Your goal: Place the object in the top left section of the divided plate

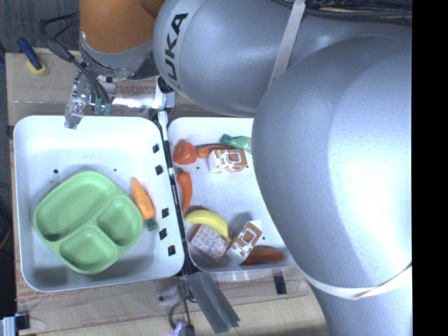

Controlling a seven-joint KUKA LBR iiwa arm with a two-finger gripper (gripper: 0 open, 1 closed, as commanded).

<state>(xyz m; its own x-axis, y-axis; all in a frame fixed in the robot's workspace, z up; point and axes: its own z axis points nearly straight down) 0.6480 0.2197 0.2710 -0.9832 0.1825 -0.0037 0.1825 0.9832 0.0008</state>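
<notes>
The pincer (75, 110) hangs past the left bin's far rim; whether parted, I cannot tell. The small orange toy carrot (143, 199) lies beside the green divided plastic plate (84, 219), so a grab could nudge the plate.

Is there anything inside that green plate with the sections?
No. The green plate in the left bin holds nothing in any of its three sections. A toy carrot lies beside its right rim, on the bin floor. What lies under the plate is hidden.

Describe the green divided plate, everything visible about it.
The green divided plate is pale green, looks like moulded plastic, rounded, with raised ridges splitting it into three sections, all bare. It lies flat, slightly rotated, on the floor of the left bin. An orange carrot lies right at its right rim; contact is unclear.
</notes>
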